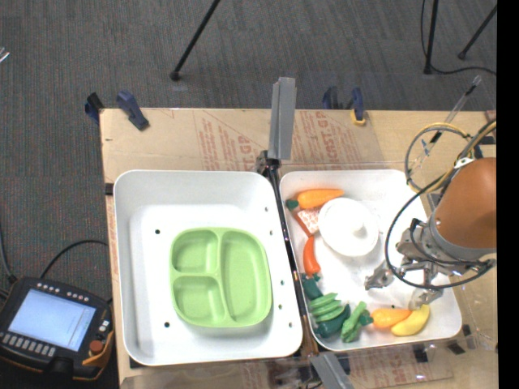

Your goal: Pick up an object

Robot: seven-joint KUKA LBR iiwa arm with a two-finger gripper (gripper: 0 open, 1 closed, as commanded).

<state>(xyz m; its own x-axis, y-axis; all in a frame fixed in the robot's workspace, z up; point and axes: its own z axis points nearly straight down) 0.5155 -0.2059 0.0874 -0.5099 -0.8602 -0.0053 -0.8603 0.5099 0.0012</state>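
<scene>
— What lay at the far left of the frame?

— A handheld control pad (55, 322) sat on the floor in the lower left corner, its screen lit. Next came the bench (203, 136), brown board with blue clamps (130, 108) on its upper edge.

— And the bins?

— The left bin (138, 209) held a green divided plate (220, 277), lying flat, a little right of its centre. A grey upright post (282, 120) stood above the seam between the two bins.

— The right one?

— The right bin (381, 181) was crowded. A carrot (319, 197) lay near its upper left, just above a white bowl (350, 226). Another orange piece (310, 256) lay along the bin's left wall. Green vegetables (334, 313) were heaped at the lower edge, and to their right a small orange piece (389, 317) touched a yellow banana (413, 321).

— Where was the gripper?

— The gripper (401, 286) hung low over the right half of that bin, just above the banana, under the arm's orange band (470, 205). Its fingers stood apart, with nothing between them that I could see.
</scene>
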